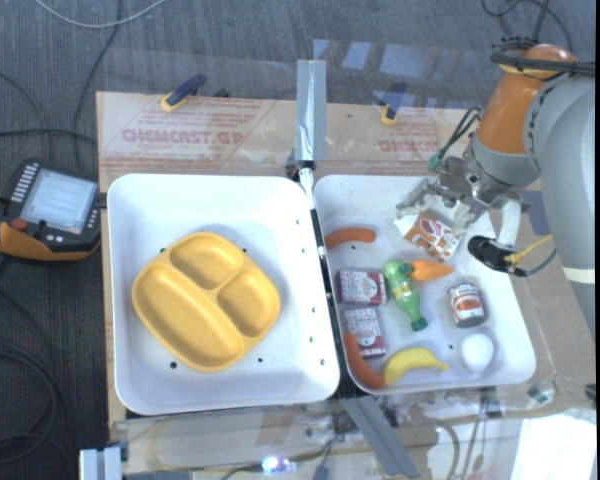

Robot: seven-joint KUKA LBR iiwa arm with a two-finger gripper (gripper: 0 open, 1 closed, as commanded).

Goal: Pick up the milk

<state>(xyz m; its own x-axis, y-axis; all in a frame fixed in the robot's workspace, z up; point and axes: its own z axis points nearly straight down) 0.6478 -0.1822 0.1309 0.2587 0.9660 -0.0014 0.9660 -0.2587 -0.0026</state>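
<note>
The arm is reaching in from the right, its orange band sitting above the far right corner of the right bin. The gripper is hanging over the far part of that bin, metal fingers spread around the top of the milk. The milk, a small carton with a red and white print, is lying tilted directly under and just near of the gripper. Whether the fingers are actually pressing on it, or how wide they are standing, cannot be told from this angle.

Other items are sharing the right bin. A sausage is lying at far left. A carrot is lying just near of the milk, touching a green bottle. Two red packets are sitting left of the bottle. A jar is standing to the right, a white ball near of it, a banana along the near wall.

The left bin is holding a yellow tray with three compartments. Both bins are resting on a brown bench with red lettering. A pendant is lying on the grey carpet at far left, cables trailing around it.
</note>
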